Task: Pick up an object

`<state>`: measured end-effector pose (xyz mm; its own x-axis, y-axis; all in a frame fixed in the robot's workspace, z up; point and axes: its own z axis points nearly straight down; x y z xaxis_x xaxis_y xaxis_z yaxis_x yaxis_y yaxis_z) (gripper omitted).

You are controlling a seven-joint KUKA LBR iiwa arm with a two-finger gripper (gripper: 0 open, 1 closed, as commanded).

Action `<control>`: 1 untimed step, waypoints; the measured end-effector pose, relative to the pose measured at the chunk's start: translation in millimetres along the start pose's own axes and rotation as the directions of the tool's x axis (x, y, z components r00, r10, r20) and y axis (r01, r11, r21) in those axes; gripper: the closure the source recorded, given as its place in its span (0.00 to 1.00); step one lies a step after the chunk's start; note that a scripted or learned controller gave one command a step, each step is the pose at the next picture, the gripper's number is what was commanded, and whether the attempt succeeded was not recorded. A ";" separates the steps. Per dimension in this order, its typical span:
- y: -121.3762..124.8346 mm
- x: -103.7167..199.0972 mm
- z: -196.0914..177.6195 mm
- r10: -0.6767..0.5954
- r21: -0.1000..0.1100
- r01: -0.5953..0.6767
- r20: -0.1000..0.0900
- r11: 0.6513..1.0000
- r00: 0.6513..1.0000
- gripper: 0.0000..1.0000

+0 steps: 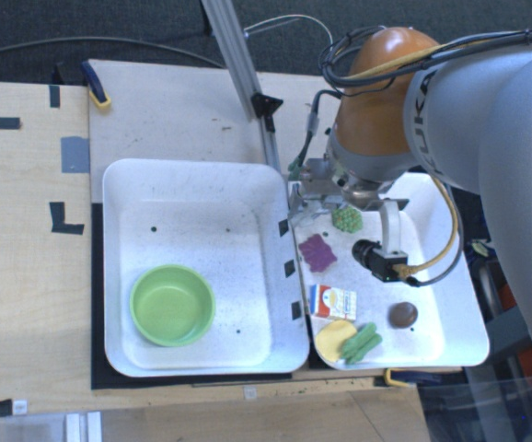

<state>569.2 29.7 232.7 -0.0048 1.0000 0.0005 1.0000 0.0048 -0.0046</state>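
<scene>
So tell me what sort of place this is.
Probably a robotics lab test bench: a grey arm reaches over two white bins, one holding a green bowl, the other small toy items.

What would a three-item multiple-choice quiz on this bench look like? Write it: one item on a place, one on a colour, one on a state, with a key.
1. Where is the round green plastic bowl?
A. left shallow white bin, near corner
B. right shallow white bin
C. on the bench outside the bins

2. What colour is the small flat square piece below the arm's wrist?
A. blue
B. purple
C. black

3. How does the small white carton with red and blue print lie?
A. inside the bowl
B. on the right bin's floor
C. hanging in the air

Key: 1 A, the bowl sits in the left bin's lower-left part. 2 B, it is plainly purple. 3 B, it rests beside the yellow round piece.
</scene>
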 end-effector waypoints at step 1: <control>-23.8 38.7 9.2 0.000 0.000 0.000 0.000 1.000 1.000 1.00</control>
